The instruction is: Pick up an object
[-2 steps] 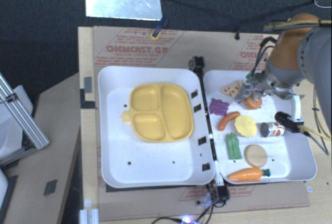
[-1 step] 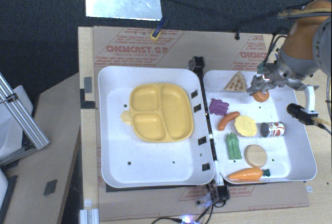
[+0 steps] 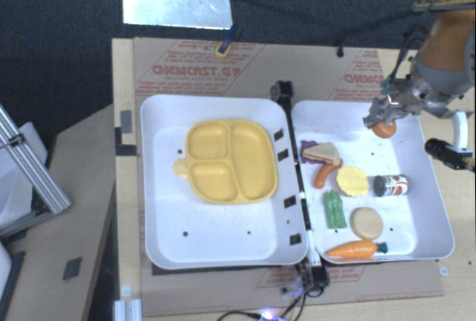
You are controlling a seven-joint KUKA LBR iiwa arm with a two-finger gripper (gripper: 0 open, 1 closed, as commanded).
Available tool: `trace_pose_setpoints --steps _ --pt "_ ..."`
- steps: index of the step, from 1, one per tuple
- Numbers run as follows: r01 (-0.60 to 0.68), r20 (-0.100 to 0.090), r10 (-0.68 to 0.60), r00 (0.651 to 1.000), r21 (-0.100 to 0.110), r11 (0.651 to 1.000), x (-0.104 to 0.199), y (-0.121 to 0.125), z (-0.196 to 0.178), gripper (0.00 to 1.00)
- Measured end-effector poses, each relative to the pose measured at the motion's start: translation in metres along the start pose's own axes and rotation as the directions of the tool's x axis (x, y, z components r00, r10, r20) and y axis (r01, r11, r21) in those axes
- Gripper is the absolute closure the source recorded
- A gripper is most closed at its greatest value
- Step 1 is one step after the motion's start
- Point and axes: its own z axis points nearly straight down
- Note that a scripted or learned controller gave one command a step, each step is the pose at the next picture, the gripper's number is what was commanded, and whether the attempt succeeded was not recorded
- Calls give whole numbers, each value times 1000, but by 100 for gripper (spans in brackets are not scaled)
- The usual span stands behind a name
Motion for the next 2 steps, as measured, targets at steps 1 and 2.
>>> trace_pose_setpoints --steps 1,2 --pt "1 0 -1 1000 -2 1000 0 1 -29 100" --pt "6 -2 -6 1000 4 1000 48 -17 -27 100"
